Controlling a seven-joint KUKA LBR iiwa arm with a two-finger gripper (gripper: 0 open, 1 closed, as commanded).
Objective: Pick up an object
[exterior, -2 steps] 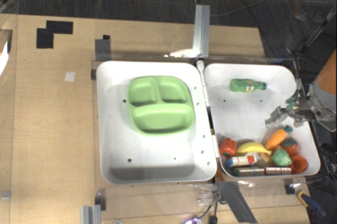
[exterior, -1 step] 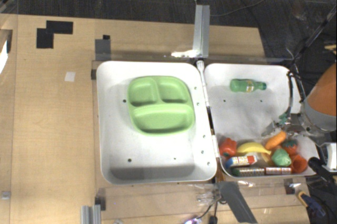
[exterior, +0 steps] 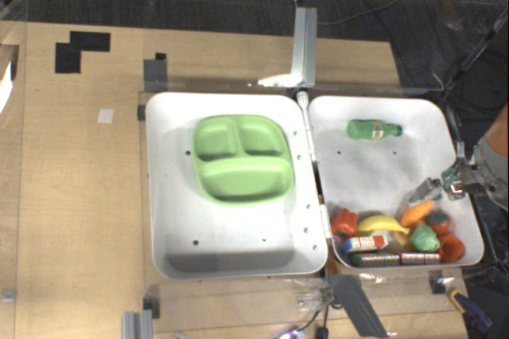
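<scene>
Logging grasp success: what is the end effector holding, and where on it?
Cannot tell: the end effector sits just above the carrot, with no visible hold.

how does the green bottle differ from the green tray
The green bottle lies on its side in the right bin, small and slim; the green tray lies flat in the left bin, far larger, with three compartments. The bottle bears a label; the tray is plain. Both are green.

Bench (exterior: 71, 194): pale wood-grain surface, matt. Two bins (exterior: 238, 258): smooth white plastic with a soft sheen. Divided tray (exterior: 241, 157): smooth light-green plastic, slightly glossy. Bottle (exterior: 374, 130): translucent green plastic, shiny. Toy foods (exterior: 398, 232): glossy coloured plastic. Gripper (exterior: 440, 188): bare, bright metal. Upright post (exterior: 305, 47): brushed grey metal.
</scene>
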